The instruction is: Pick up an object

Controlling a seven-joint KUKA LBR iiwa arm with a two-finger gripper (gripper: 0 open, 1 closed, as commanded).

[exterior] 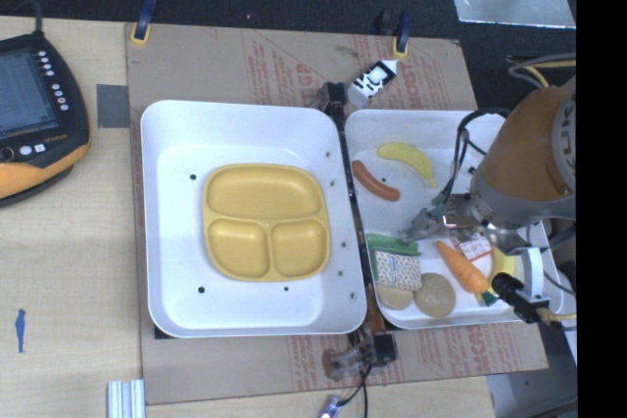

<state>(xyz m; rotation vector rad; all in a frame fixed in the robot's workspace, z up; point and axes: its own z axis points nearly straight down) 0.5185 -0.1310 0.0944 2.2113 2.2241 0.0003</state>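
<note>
Orange carrot-shaped toy [462, 267] – tapered, smooth plastic look, lying at a slant in the right white bin [392, 127] near its front right part, thick end toward the arm. It lies just beside the round tan cookie-like disc [435, 295] and a green-and-white patterned packet [399, 266].

Other items in the same bin: a yellow banana toy [408, 159] toward the back, a red-brown sausage toy [376, 180] just left of it, and a second tan disc [395, 298] partly under the packet.

The left white bin [167, 210] holds a yellow three-compartment plastic tray [266, 218], sitting flat in the middle.

Two-finger gripper [436, 215] sits low over the middle of the right bin, apart from the carrot. Can't tell how wide the fingers stand, or whether anything is between them – the metal parts blur together there.

The grey arm with orange band [529, 157] covers the right side of the bin; whatever lies beneath it is hidden. A small yellow piece [504, 265] and a red-and-white scrap [477, 248] beside the carrot are too cluttered to identify.
</note>
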